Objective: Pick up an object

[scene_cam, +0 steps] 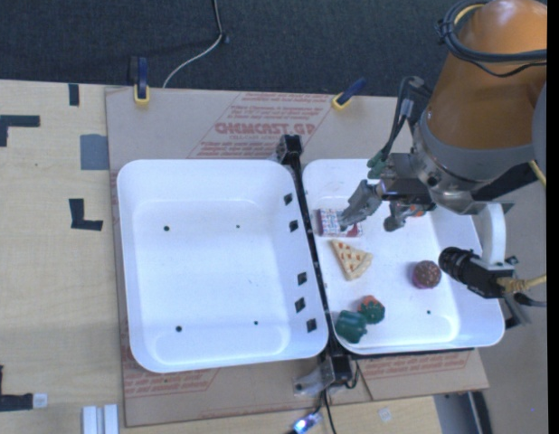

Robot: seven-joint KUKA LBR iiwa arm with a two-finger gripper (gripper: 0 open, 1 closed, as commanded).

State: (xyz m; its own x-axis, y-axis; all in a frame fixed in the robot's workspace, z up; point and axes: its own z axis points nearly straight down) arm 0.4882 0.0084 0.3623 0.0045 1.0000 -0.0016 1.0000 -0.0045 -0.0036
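Grey gripper low in right bin; finger state impossible to tell. Just beside its left tip: small packet, probably light, thin, slippery. Best pinched across short edges.

We saw a pale wooden bench bearing a brown cardboard sheet clamped at its far edge. On that sheet sat two shallow white bins, the left bin and the right bin, touching side by side.
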